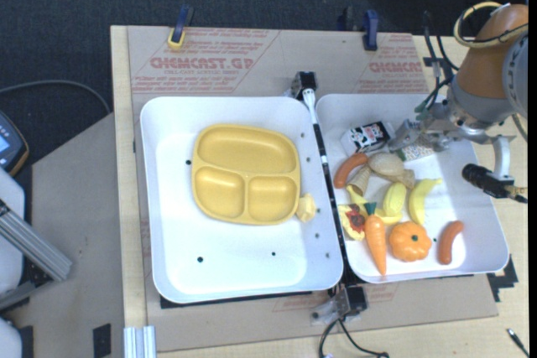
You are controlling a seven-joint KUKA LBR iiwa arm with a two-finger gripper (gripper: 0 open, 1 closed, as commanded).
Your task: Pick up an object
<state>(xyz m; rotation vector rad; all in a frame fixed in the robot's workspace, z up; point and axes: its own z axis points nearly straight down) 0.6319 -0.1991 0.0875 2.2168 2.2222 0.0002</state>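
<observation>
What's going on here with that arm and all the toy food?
A grey robot arm reaches in from the right over the right-hand bin, which holds a pile of toy food: a carrot, a small orange pumpkin, bananas and sausages. Its job is to pick one up. Its end effector sits near the back of that pile. The left-hand bin holds a yellow divided plate.

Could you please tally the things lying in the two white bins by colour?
Yellow: 5 (plate, small piece, two bananas, slice)
Orange or red: 4 (carrot, pumpkin, two sausages)
Beige: 1 (potato)
Black-and-white: 1 (carton)
Total: 11
</observation>
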